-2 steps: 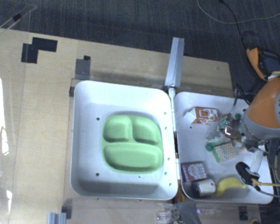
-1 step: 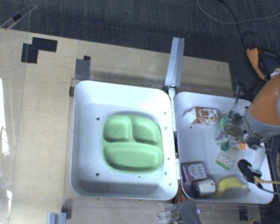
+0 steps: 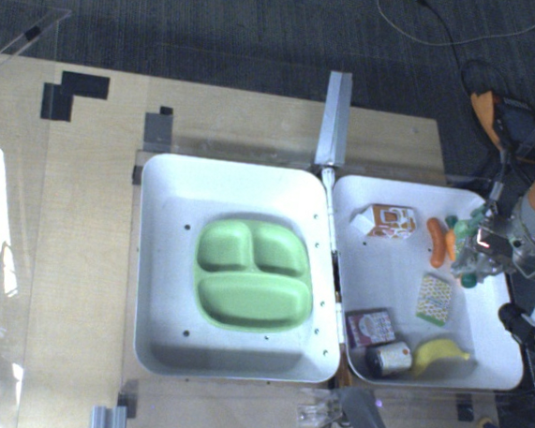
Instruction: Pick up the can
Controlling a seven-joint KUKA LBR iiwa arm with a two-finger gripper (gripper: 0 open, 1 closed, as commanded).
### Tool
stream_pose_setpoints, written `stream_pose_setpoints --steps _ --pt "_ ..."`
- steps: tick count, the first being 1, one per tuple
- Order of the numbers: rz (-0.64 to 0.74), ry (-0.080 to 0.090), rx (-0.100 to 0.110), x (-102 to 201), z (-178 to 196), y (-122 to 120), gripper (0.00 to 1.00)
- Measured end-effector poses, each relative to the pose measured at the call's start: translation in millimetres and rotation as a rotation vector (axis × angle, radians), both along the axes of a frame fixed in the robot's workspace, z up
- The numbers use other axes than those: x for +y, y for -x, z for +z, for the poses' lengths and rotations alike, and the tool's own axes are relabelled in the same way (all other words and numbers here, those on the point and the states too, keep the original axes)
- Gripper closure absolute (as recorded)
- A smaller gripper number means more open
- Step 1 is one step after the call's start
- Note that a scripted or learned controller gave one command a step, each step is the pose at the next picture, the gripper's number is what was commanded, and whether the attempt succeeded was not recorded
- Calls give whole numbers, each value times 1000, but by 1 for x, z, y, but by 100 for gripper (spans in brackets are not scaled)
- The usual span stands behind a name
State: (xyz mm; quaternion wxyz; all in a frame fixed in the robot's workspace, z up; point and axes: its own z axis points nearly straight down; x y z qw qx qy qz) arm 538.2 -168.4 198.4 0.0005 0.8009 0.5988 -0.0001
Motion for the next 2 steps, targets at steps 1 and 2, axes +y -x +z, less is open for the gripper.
stream_pose_setpoints --steps 1,2 --pt "11 -1 -10 85 -111 30 100" --pt "8 2 -12 83 -111 30 0"
